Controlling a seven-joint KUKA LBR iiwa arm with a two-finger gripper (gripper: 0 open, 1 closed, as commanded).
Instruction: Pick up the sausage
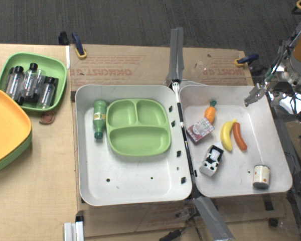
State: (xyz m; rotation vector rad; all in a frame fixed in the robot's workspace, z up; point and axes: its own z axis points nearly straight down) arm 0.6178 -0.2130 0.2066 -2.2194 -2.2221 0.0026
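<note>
we see the sausage [240, 136] lying in the right bin [276, 149], orange-red, running roughly up and down the view, just beside the banana [226, 135] on its left; the two look close enough to be touching along part of their length, though we cannot be sure. the gripper [254, 94] sits at the upper right edge of that bin, above and to the right of the sausage and well apart from it; we cannot tell how the jaws stand, because the tool is small and dark against the bin rim, and we see nothing held in it.

our main worry is the banana. if the gripper comes down with its closing line across the pair, we judge it may catch the banana as well, or shove the sausage sideways instead of closing on it. the sausage is smooth and round, so an off-centre pinch could let it roll or squirt out.

the carrot [209, 112], the pink packet [199, 130] and the black-and-white box [211, 160] lie further left, and the small can [261, 176] lower right, so we expect little trouble from them. the green plate [138, 126] and bottle [99, 118] are in the left bin, out of the way.
</note>
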